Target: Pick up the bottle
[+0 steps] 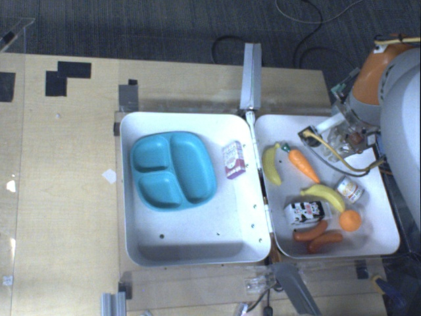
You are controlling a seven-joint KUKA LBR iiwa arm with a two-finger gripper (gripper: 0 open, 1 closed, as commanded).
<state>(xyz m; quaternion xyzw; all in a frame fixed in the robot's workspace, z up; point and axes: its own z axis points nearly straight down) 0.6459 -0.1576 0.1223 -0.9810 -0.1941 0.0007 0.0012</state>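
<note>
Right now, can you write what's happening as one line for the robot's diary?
task: pick up bottle | pincer: above right bin's far edge | bottle: lying beside banana, not held

A blue divided plate sits in the left bin, with a small pink carton just right of it.

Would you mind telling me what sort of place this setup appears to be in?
Probably a robotics lab rather than a kitchen: two white bins sit in a wooden bench beside a grey arm, loose cables trail on the carpet, and the food looks like toys, such as the carrot.
</note>
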